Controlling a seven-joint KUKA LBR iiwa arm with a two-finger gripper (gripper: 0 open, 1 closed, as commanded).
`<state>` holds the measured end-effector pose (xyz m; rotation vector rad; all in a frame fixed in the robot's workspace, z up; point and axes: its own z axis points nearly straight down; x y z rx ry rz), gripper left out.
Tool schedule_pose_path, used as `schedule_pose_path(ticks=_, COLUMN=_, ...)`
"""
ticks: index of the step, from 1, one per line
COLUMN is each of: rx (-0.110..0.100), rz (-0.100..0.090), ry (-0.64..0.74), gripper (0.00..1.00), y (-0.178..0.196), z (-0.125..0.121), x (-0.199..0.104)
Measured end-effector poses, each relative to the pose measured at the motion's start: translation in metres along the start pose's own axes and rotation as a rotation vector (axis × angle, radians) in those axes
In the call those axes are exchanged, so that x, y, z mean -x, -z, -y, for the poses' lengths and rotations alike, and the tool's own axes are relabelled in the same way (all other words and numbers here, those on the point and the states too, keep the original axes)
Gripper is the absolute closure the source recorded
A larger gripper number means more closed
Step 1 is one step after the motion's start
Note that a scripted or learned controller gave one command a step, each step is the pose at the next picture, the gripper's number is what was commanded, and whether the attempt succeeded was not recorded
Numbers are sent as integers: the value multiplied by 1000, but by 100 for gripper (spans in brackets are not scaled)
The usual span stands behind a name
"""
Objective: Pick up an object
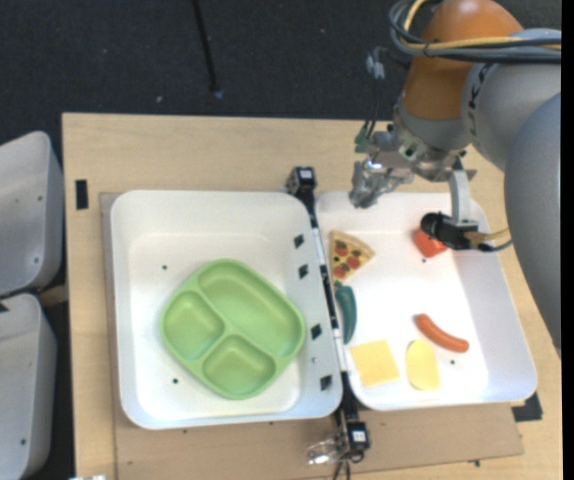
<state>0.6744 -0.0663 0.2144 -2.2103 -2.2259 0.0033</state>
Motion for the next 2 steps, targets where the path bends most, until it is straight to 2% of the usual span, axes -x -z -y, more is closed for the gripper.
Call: schedule_pose_path(ticks=2, rx=-2, rz=1, ry=0, gripper=100, y=-4, z=28, x=-107)
